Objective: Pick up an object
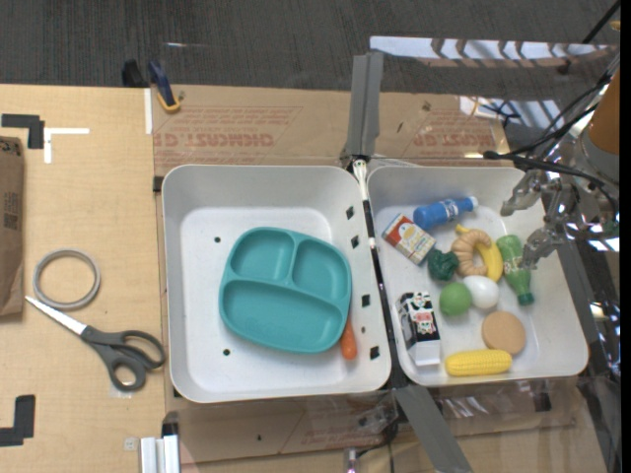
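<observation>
Reading what print there is: the cardboard behind the bins carries red lettering, reversed from this angle and not legible, and the small carton (419, 320) shows a black-and-white cow pattern with no readable words. The red-and-white box (408, 236) and the blue bottle (443, 211) have labels too small to make out.

The gripper (540, 227) hangs over the far right side of the right bin (567, 363), its two fingers spread apart with nothing between them. Just beside its lower finger lies a green bottle (514, 267) — the nearest item. Left of that sit a banana (488, 257), a croissant-like piece (467, 243), a white egg (482, 291) and a green ball (455, 298). Nearer the front rim lie a tan round cookie (504, 332) and a corn cob (478, 364).

The left bin (187, 264) holds a teal divided plate (286, 290), with a small carrot (348, 342) at its right edge. Scissors (104, 341) and a tape roll (66, 277) rest on the bench — well apart from the bins.
</observation>
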